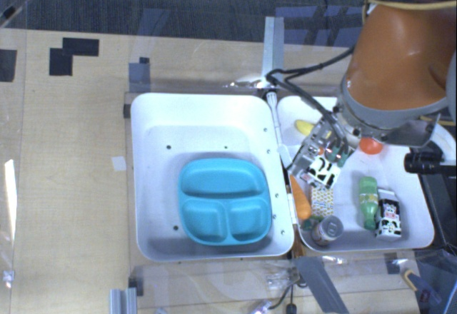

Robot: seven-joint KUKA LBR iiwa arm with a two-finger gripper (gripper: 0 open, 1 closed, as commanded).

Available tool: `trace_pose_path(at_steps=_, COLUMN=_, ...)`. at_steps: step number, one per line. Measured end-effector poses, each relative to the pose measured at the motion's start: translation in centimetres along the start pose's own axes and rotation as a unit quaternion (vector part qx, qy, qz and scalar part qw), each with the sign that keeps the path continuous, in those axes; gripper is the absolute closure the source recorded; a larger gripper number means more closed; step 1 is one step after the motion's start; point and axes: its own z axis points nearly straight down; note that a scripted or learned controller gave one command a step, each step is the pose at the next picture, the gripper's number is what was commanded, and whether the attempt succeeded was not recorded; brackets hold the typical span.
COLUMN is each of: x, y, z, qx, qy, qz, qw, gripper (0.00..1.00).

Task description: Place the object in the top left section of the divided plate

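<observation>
The claw [323, 163] hangs over the right bin [421, 234], right of the blue divided plate [225, 200]; its spread cannot be told.

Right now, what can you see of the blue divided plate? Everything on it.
The blue plate is a light blue rounded rectangle, apparently plastic, with a raised rim. It has three sections: one long section across the far side and two smaller ones side by side on the near side. All three look bare. It lies flat on the floor of the left bin, toward the near right part, apart from the bin's walls. Nothing touches it but the bin.
</observation>
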Motion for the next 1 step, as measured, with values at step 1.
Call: trace_pose_path(at_steps=1, x=-0.02, y=-0.35, z=12.50, qx=0.001, qy=0.002, qz=-0.036, qw=0.9994, gripper=1.00)
